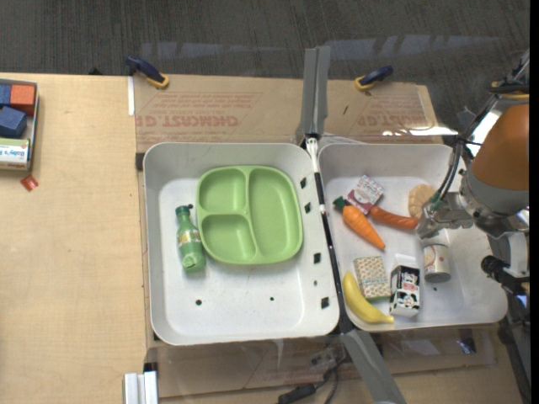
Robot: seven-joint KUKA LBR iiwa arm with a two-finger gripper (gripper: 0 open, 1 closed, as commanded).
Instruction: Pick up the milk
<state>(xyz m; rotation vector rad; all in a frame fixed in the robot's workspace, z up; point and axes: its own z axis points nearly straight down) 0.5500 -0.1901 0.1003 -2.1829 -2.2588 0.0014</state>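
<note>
milk carton (405, 290) lies free; hand (431, 223) hovers above, grip state unclear.

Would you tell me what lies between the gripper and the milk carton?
In the camera view, a small can lies between the gripper and the milk carton.

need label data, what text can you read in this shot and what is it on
"CHEMCAST GP", seen upside down, on the brown board behind the left bin; the same print on the board's right half is washed out.
Prints on the milk, bottle, can and the box at far left: too small to read.
</note>
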